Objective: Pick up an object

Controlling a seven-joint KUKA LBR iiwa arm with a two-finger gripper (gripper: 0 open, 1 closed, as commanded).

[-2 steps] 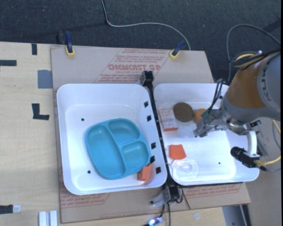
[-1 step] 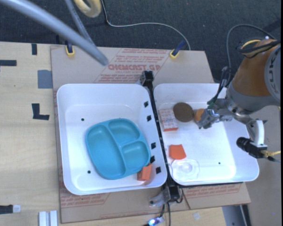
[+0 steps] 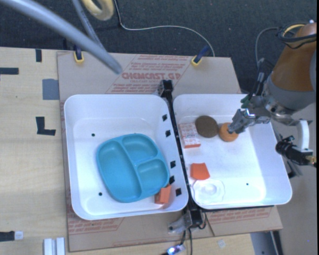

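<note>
Grasp step: gripper (image 3: 235, 125) low in right bin (image 3: 266, 163), right of frame centre, directly over small orange object (image 3: 228, 134) beside brown disc (image 3: 206, 126); finger spread — cannot tell. Next: close squarely, lift straight, without nudging the disc

A pale wooden worktop (image 3: 21, 158) carries a flat brown cardboard sheet with red printing (image 3: 149, 76), held at its far edge by two yellow-and-blue clamps (image 3: 201, 56). Two shallow white plastic bins rest side by side on the cardboard, touching along a black divider strip (image 3: 173, 137): the left bin (image 3: 77, 142) and the right bin (image 3: 271, 179). Black tape marks (image 3: 41, 125) and a grey patch (image 3: 50, 88) lie on the bare wood left of the cardboard.
</note>
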